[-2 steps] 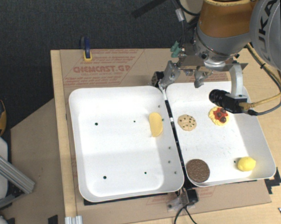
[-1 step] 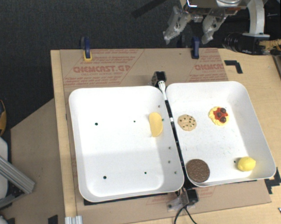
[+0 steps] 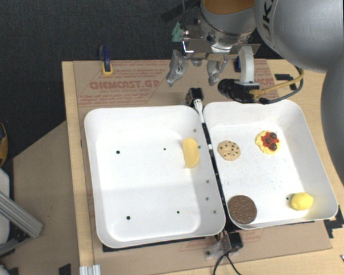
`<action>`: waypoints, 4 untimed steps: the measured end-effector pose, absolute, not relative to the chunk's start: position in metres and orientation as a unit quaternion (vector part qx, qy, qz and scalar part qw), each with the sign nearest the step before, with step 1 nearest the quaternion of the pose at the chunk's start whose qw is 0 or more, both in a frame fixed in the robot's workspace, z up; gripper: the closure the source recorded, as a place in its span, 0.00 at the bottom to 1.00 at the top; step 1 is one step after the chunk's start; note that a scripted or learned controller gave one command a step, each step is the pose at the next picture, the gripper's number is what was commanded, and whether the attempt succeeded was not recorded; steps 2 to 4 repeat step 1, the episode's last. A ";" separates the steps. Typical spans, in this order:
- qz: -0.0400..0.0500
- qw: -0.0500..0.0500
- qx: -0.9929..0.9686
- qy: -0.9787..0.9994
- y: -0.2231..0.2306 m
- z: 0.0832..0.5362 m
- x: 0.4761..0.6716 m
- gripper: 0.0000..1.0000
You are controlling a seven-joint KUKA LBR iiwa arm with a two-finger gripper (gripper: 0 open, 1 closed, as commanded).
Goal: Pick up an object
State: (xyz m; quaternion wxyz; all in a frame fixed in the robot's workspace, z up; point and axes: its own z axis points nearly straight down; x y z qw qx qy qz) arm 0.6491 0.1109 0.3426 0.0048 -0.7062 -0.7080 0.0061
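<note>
While gripper (image 3: pixel 193 74) is hovering top centre w/ fingers apart & empty, it's needing to descend onto an obj.

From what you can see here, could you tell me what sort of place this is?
Most likely a robotics lab bench set up for grasping trials. A large grey arm carries a gripper above two white bins, toy food like a cookie lies inside, and the bench is clamped cardboard.
</note>
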 end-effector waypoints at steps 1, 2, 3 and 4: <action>-0.001 -0.002 -0.706 -0.708 0.110 0.365 0.650 1.00; -0.001 -0.002 -0.706 -0.708 0.110 0.365 0.650 1.00; -0.001 -0.002 -0.706 -0.708 0.110 0.365 0.650 1.00; -0.001 -0.002 -0.706 -0.708 0.110 0.365 0.650 1.00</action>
